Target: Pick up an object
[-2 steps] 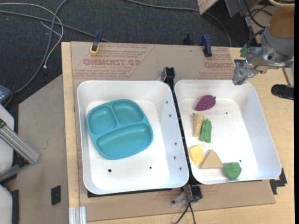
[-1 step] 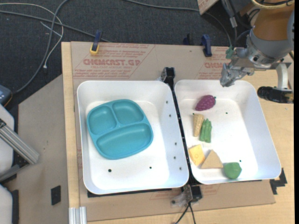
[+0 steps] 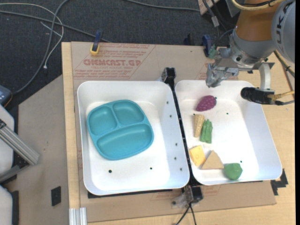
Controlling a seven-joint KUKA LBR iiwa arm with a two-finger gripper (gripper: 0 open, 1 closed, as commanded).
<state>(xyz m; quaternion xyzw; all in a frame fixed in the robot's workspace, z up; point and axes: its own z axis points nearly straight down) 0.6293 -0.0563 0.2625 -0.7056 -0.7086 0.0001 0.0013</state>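
Observation:
The right bin (image 3: pixel 262 125) holds several toy foods: a purple grape bunch (image 3: pixel 206 103), a tan corn-like piece (image 3: pixel 199 125), a green vegetable (image 3: pixel 206 131), a yellow cheese wedge (image 3: pixel 197 154), a tan wedge (image 3: pixel 213 161) and a green round piece (image 3: pixel 233 171). My gripper (image 3: pixel 214 81) hangs over the back left edge of this bin, just above and behind the grapes. Nothing shows between its fingers, which look close together.
The left bin (image 3: pixel 89 97) holds a blue divided plate (image 3: pixel 120 128). A black clamp (image 3: pixel 168 74) sits at the back between the bins. A black cylinder (image 3: pixel 257 95) sticks out over the right bin's back right. Cables lie on the dark floor behind the bench.

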